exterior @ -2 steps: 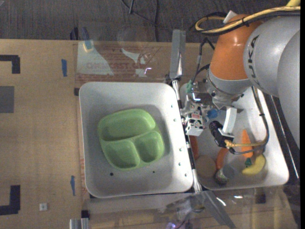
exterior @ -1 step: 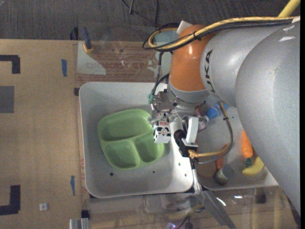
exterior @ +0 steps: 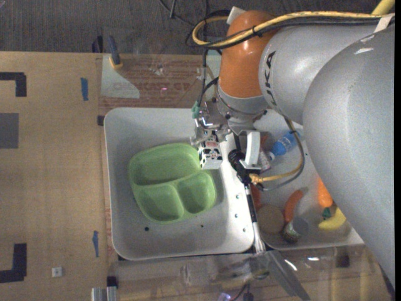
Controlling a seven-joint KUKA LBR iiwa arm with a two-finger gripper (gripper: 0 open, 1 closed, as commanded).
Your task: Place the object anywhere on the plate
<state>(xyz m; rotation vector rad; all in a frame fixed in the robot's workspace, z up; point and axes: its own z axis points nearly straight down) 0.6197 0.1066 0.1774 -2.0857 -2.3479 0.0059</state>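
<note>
Camera view: light wood bench [exterior: 50,168] w/ dark floor [exterior: 75,11] along the top. Black corner marks [exterior: 15,83] and bits of blue tape [exterior: 84,88] on the wood at left. A clear plastic sheet [exterior: 156,80] lies on the bench just above the bins.

Left bin [exterior: 125,121], white and shallow, sits mid-frame. Green plate [exterior: 163,180] lies flat inside it. The plate has 3 compartments: one long one on the upper left and two smaller ones at lower right. It sits toward the bin's right half, slightly rotated.

Right bin [exterior: 307,238] touches the left bin side by side, and the arm covers much of it. The loose objects are all in here, apart from the plate:
- blue bottle [exterior: 283,144] near the top, partly behind cabling
- orange carrot-like piece [exterior: 293,204] mid-bin
- second orange item [exterior: 323,193] at the arm's edge
- yellow item [exterior: 335,220], prob. a banana, lower right
- round tan disc [exterior: 271,218] just beside the carrot-like piece
Can't tell which one is the task object.

Arm [exterior: 326,74], grey, comes in from the right and takes up the upper right. Its orange band [exterior: 244,55] is above the wrist, and a yellow cable [exterior: 282,22] loops over the band.

Gripper [exterior: 210,152] points down over the left bin, at the plate's upper-right edge by the long compartment. Can't tell if it touches the plate. Grip state: can't tell, as the tip is cluttered w/ brackets and a small white tag. Can't make out any object in it.
</note>
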